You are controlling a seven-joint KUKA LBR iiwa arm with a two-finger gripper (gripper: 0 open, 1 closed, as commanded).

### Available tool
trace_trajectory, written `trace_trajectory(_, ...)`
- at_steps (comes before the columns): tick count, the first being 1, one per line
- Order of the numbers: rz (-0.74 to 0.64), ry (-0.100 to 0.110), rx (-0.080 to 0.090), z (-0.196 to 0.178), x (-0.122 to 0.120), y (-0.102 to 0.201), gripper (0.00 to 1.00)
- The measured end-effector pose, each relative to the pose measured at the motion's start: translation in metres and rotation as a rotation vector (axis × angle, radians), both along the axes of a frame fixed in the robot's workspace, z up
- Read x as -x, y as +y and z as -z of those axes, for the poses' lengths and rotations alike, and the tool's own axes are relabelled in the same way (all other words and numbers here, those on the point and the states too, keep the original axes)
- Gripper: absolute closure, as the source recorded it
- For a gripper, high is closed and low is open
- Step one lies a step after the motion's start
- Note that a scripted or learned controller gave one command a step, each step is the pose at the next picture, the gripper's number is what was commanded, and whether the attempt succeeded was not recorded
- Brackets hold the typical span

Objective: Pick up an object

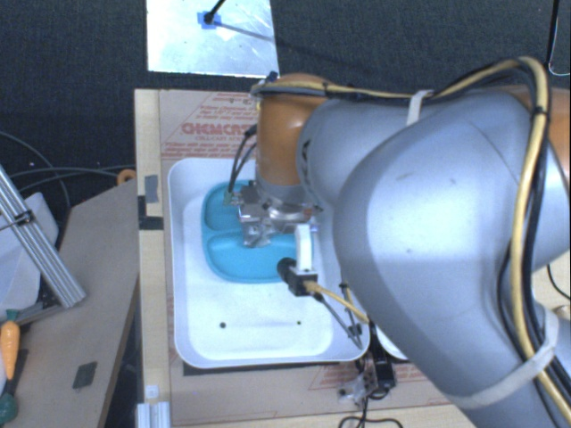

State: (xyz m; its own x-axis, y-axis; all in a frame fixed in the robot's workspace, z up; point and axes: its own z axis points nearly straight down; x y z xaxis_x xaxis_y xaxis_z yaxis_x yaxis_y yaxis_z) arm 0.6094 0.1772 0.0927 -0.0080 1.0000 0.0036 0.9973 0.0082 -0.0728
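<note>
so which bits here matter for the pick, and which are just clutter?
Job:
- claw, low over the blue thing
- blue thing, lying in the bin
- bin

Lying about:
- cardboard under the bin
- foil sheet at the back
- metal rail at left
- orange tool at left edge

Red print runs across the brown cardboard sheet (201, 119) lying under the white bin (183, 239). Its largest line seems to begin with "CHEMC", though the arm (428, 239) covers the rest. Smaller red lines above and below it are too blurred to read.
</note>
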Motion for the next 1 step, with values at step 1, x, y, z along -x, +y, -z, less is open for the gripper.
trace_trajectory(1, 0.0, 0.006, 0.003, 0.0055, -0.0072, -0.0286, 1.0)
